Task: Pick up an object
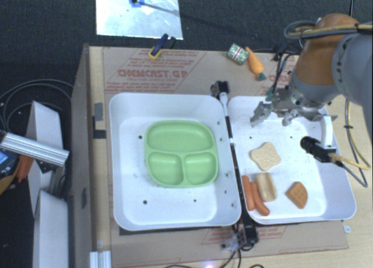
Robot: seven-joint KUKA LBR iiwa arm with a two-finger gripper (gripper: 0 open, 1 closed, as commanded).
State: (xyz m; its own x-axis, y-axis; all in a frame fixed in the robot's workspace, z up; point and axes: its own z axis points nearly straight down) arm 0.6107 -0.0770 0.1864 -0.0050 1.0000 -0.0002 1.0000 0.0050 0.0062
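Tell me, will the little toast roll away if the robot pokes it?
Probably not: the toast looks flat and lies flat on the bin's floor, so it should slide. It looks like a stiff toy, likely light and unbending.

Grey arm with an orange band, dark cables and a metallic pincer.

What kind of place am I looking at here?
Probably a robotics lab test bench, not a kitchen. A grey robot arm with an orange band reaches over two shallow white bins; one holds a green divided plastic tray, the other toy food such as a slice of toast. Loose cables lie alongside.
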